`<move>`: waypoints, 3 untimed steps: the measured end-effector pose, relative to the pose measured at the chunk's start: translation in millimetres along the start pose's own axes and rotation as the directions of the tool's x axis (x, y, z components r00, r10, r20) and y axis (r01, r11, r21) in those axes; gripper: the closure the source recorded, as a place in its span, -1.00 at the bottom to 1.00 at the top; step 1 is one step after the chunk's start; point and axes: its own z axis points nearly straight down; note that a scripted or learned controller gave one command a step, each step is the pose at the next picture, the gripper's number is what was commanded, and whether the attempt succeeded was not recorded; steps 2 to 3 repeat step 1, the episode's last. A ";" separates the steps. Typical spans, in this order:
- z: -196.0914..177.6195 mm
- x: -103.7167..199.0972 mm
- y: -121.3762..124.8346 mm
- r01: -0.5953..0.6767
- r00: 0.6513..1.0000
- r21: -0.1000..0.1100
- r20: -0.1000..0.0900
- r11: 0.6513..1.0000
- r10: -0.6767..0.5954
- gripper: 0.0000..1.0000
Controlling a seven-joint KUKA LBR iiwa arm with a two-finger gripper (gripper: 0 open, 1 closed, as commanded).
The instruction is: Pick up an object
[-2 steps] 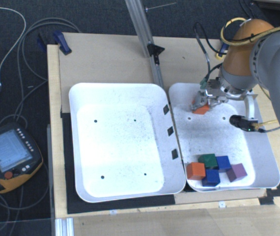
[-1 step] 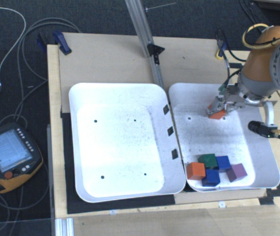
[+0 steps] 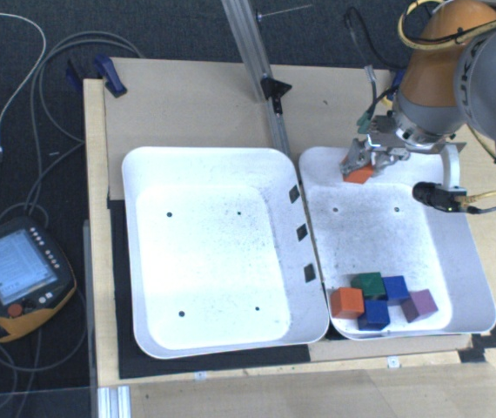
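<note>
Over the right white bin [image 3: 457,233], your gripper [image 3: 363,165] pinches an orange block [image 3: 358,175], lifted so it clears the other blocks [image 3: 378,299] piled far below it.

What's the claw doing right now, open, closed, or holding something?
Claw: closed on an orange block, which sits between its fingers, over the far end of the right bin.

Lighting: even and bright over my bench, no hard shadows. White bins [image 3: 204,251] nearly washed out, glare strongest at seven o'clock. Dark floor at eleven o'clock dim. My arm [image 3: 457,59] at two o'clock slightly soft; overall focus moderate, grainy.
</note>
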 end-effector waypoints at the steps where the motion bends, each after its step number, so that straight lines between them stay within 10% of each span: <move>1: -33.9 109.9 0.7 0.001 1.000 0.005 -0.002 1.000 -0.001 1.00; 3: -33.9 109.9 0.7 0.001 1.000 0.005 -0.002 1.000 -0.001 1.00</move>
